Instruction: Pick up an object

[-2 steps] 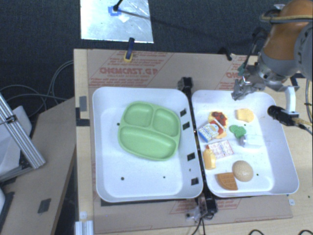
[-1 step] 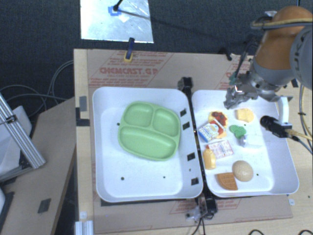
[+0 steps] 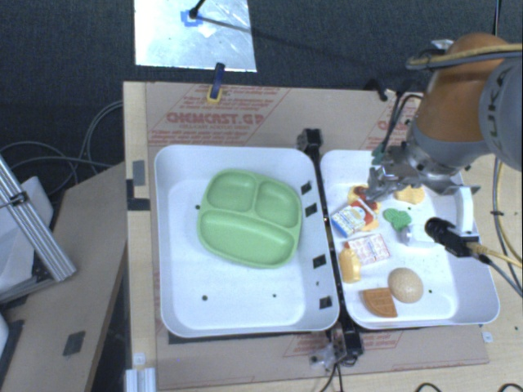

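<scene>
The right bin (image 3: 470, 296) holds several small items. They are a colourful packet (image 3: 351, 219), a green piece (image 3: 398, 217), a yellow piece (image 3: 411, 194), a red and white card (image 3: 369, 248), a small yellow bottle (image 3: 350, 265), a beige round bun (image 3: 404, 284) and an orange waffle (image 3: 378, 302). An orange and yellow toy (image 3: 358, 195) lies at the bin's upper left. My gripper (image 3: 377, 187) hangs low over the back of this bin, just right of that orange toy and above the packet. Whether it touches anything is unclear.
The left bin (image 3: 180, 300) holds a green divided plate (image 3: 249, 219). A black divider (image 3: 320, 219) runs between the bins. A black cylinder (image 3: 441, 233) on the arm's side and its cables (image 3: 498, 260) reach over the right bin's right half.
</scene>
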Robot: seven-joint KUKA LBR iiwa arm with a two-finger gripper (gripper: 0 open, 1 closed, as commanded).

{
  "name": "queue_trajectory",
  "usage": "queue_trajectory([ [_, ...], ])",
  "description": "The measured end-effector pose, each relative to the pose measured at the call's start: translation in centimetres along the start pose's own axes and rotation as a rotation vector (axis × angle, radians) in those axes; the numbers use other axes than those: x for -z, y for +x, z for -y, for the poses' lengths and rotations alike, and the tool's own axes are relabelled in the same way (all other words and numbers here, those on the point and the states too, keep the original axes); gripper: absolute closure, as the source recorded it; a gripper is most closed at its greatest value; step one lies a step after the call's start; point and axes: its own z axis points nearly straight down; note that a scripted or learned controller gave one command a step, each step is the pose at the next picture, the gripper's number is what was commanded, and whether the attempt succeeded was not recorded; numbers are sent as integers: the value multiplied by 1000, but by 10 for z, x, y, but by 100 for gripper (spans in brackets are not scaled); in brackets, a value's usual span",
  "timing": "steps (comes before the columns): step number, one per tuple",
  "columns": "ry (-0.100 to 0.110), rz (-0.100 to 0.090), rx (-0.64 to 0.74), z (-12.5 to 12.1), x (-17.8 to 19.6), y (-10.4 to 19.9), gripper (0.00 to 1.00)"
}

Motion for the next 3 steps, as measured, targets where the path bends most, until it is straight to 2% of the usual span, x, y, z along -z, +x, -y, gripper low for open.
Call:
queue_trajectory([
  [1,0,0,0,28,-3,27,100],
  [3,-4,0,-3,20,3,30,100],
])
